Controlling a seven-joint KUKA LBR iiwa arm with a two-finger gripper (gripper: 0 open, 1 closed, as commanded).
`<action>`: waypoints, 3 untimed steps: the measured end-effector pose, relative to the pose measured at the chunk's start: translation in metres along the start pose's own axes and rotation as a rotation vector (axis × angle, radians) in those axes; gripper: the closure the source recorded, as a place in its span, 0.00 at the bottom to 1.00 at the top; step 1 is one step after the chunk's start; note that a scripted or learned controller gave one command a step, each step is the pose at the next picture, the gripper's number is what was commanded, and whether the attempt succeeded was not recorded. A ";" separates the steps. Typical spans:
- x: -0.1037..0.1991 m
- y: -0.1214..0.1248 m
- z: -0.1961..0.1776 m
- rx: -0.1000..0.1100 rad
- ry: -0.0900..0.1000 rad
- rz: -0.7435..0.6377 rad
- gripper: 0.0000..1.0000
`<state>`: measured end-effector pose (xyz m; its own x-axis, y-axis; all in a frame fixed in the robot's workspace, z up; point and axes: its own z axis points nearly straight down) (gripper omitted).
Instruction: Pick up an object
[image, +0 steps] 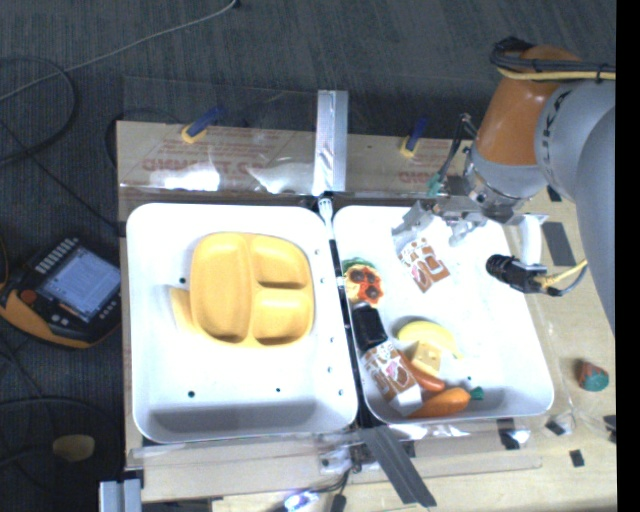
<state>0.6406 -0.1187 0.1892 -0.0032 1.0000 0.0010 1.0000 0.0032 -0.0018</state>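
My gripper (434, 228) hangs over the back of the right bin (510, 330), with its grey fingers (406, 226) spread open. Just in front of the fingertips lies a small white packet with brown and red print (426, 264), flat on the bin floor and not between the fingers. Further forward in the same bin sit a yellow banana-like piece (428, 334), a brown and white carton (394, 372), an orange carrot (440, 402) and a red sausage (430, 381). By the bin's left wall lie an orange and black toy (362, 281) and a black block (368, 323).
The left bin (160, 400) holds a yellow divided plate (250, 287). A black cylinder on the arm (512, 270) sticks out over the right bin's right side. A metal divider post (331, 140) stands behind the bins. A handheld pendant (70, 285) lies far left on the floor.
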 end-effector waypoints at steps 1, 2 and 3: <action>-0.036 0.014 0.101 -0.009 -0.005 -0.038 0.00; 0.007 0.030 0.101 -0.009 -0.004 -0.056 0.00; 0.008 0.032 0.089 -0.013 -0.006 -0.057 1.00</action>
<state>0.6722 -0.1109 0.1000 -0.0605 0.9982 -0.0052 0.9981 0.0606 0.0108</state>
